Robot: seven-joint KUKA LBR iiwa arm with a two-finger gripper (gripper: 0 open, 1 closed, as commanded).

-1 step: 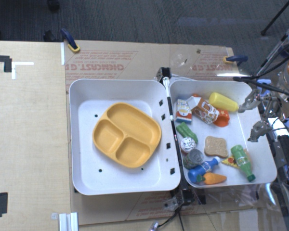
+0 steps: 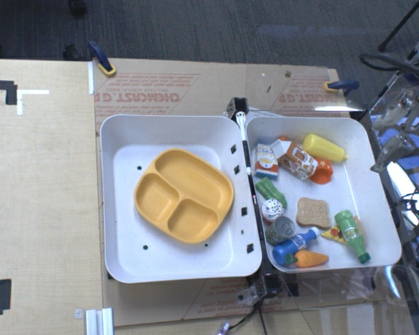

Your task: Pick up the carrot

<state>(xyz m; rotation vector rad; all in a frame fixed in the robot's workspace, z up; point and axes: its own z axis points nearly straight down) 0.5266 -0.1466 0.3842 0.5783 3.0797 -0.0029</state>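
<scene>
Carrot (image 2: 311, 259) sits in the right bin (image 2: 381, 208), at the near edge, close to the near-left corner, just beside/touching the blue bottle (image 2: 291, 246) on its left. Long axis runs roughly left-right in the camera view, slightly tilted, fat end left w/ a bit of green, tip pointing right toward the green bottle (image 2: 353, 235). Looks like a small orange toy carrot, smooth, tapered, lying flat on bin floor. Gripper: can't tell its state or what it has, if anything; nothing at the right of the view can be made out as the arm or its pincer, just rig clutter past the bin edge. Since arm reaches in from the right, carrot would lie to its left and toward the near rim, w/ green bottle and a small yellow piece (image 2: 332, 235) between-ish. Judgement: fingers should close across the short axis, i.e. near-far; the near bin wall and blue bottle crowd the approach, so a slip or bump risk. Left bin (image 2: 119, 208) holds a yellow divided plate (image 2: 184, 195), not relevant. Pick not yet begun.
</scene>
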